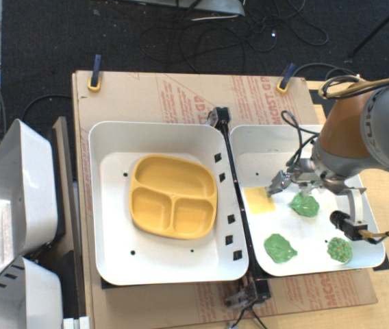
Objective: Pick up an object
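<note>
The right bin [263, 146] holds a flat yellow square piece [259, 201] near its left wall. Three leafy green objects lie there too: one in the middle [305, 205], one at the front [279, 247] and one at the front right corner [339, 250]. My gripper [287, 182] hangs low over the right bin. It is just above the yellow piece's upper right corner and just left of the middle green object. The arm's grey wrist and orange band [345, 132] hide the bin's back right part.
The left bin [105, 184] holds a yellow divided plate [174, 196]. A black divider [232, 184] runs between the two bins. A white container [13, 184] stands off the bench to the left. Cables lie on the dark floor behind the bench.
</note>
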Tool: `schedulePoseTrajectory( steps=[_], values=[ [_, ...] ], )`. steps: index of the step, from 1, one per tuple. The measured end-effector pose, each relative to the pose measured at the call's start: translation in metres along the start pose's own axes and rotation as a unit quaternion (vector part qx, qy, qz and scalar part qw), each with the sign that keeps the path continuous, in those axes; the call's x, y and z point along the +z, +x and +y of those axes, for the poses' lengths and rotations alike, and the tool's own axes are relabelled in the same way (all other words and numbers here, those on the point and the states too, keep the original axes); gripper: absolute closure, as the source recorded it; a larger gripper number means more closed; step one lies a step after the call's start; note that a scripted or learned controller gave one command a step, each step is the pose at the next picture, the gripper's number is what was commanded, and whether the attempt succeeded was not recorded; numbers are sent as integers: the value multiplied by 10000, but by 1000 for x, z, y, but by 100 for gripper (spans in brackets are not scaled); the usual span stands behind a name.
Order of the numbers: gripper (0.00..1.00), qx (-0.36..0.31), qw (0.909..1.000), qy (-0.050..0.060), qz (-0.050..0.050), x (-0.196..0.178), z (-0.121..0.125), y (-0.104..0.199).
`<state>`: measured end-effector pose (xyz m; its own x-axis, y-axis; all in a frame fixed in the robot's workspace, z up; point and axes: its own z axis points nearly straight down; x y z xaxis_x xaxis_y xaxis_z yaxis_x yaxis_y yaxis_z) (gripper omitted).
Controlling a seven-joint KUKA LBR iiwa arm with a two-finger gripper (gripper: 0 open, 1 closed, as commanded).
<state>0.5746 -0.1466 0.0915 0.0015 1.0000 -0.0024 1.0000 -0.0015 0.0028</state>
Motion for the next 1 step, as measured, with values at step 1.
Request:
schedulePoseTrajectory(
  steps=[1],
  values=[
    [100,5,10000,-15,-3,-12,1,0]
  ],
)
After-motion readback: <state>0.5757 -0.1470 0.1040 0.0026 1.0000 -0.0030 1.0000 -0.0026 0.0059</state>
